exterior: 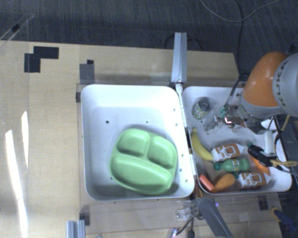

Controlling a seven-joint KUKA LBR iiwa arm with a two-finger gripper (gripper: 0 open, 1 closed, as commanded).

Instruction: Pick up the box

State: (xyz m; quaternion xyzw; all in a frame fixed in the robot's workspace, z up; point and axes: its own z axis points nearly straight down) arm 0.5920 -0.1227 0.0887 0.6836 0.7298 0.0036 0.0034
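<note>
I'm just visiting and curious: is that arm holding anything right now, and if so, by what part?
Nothing is held as far as the view shows. The gripper hovers over the right bin, apart from the boxes lying lower in it.

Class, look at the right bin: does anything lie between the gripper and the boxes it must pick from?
Nothing visible lies between. The gripper hangs above the upper box. A green bottle lies between that box and the lower box.

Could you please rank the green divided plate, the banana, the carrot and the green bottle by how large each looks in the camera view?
1. green divided plate, by far the largest
2. banana
3. green bottle and carrot: they look alike in size, so I won't rank them.
</note>
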